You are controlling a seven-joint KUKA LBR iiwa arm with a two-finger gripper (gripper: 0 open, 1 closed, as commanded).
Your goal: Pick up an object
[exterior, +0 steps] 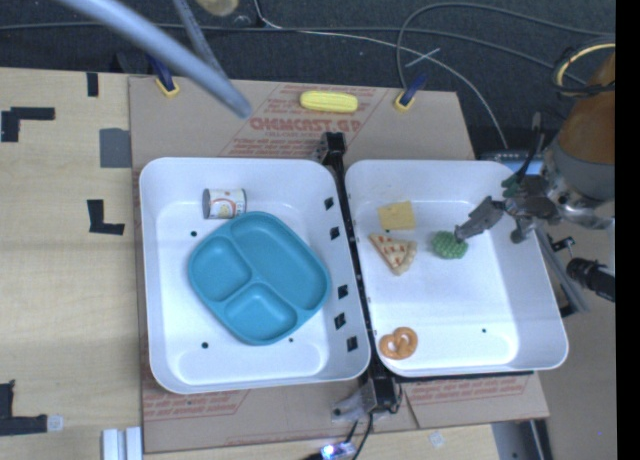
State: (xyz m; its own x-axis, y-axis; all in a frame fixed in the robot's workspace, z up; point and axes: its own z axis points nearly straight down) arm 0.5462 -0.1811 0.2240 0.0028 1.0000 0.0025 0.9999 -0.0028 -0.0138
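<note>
Reaching from right so gripper (468, 230) meets green broccoli piece (449, 245) | right bin (520, 278) | finger state: cannot tell

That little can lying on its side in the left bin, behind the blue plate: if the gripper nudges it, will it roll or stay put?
The small can lies on its side, so a push across its length would probably roll it. The blue divided plate just in front might stop it that way. It looks like a toy, so likely light and rigid; its curved wall could slip from the fingers.
</note>
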